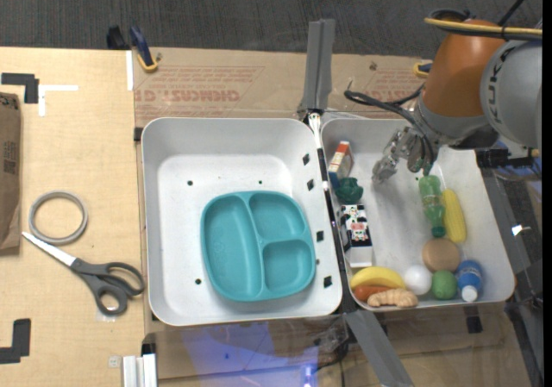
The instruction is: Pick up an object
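My gripper (402, 161) hangs over the upper middle of the right bin (493, 204), under the orange wrist band. Its fingers (382, 170) stand open, with only bare bin floor seen between them. Just right of it lie a green bottle (430, 192) and a yellow corn cob (453, 215). To its left, along the bin's left wall, sit a small orange-and-white box (341, 155), a dark green toy (348, 190) and a black-and-white box (354, 227). At the front lie a banana (378, 276), a brown ball (441, 253) and a white ball (417, 278).
The left bin (172, 170) holds a teal divided plate (259, 244). A green ball (443, 284), a blue bottle (468, 278) and an orange shrimp-like toy (390, 296) crowd the right bin's front. Scissors (95, 272) and a tape roll (58, 215) lie on the bench at left.
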`<state>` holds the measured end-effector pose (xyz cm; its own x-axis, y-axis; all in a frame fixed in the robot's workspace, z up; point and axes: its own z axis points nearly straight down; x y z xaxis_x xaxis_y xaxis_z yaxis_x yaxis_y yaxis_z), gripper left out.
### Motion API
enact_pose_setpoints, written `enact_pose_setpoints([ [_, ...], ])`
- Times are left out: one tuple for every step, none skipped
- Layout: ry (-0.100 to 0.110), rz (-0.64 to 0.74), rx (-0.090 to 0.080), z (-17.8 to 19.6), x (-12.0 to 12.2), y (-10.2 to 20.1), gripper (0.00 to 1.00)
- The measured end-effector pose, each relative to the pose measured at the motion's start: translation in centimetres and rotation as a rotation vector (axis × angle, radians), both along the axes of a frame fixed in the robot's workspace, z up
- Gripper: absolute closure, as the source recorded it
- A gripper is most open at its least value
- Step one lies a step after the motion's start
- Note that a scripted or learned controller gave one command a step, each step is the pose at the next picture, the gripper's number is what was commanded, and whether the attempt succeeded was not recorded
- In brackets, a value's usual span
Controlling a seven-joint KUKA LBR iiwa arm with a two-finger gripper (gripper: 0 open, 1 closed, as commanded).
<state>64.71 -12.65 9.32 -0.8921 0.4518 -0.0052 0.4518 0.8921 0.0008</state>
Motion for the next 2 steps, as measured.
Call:
enact_pose_setpoints([
  [0.000, -0.087, 0.000, 16.2, -2.9, -1.6, 1.00],
  [0.002, -0.104, 0.001, 0.2, -5.9, -4.8, 1.00],
])
